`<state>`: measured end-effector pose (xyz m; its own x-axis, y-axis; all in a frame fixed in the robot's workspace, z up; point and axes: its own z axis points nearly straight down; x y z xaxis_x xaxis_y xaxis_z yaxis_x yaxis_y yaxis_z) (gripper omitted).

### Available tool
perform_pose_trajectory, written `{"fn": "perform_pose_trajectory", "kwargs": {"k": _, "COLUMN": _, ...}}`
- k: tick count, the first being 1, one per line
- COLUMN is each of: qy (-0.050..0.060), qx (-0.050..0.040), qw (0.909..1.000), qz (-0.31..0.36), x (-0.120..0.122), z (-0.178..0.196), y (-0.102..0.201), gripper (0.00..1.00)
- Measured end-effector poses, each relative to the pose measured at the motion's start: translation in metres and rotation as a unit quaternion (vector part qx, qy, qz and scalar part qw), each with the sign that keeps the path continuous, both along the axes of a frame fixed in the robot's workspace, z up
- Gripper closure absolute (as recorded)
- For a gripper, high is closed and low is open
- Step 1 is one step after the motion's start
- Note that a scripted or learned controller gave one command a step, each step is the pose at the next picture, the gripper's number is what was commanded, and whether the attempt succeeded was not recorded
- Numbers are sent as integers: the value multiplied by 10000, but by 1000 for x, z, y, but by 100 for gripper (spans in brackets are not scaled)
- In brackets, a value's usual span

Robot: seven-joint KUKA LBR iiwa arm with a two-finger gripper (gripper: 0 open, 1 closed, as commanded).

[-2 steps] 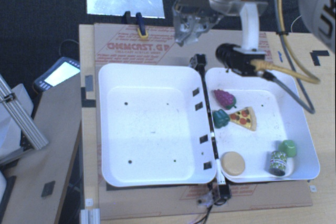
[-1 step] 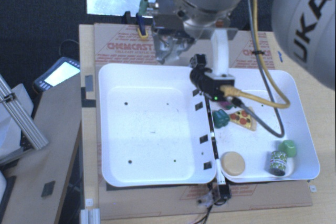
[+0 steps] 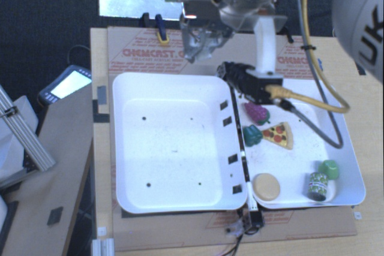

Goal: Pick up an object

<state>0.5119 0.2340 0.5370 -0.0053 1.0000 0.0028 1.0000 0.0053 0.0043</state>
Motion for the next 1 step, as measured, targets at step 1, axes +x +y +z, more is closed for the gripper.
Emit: {"fn": "perform_pose_trajectory", "kwargs": {"k": 1, "qy": 2, "qx": -11, "qw": 10000, "qz": -30, "x": 51, "z": -2, "y": 0, "gripper": 100}}
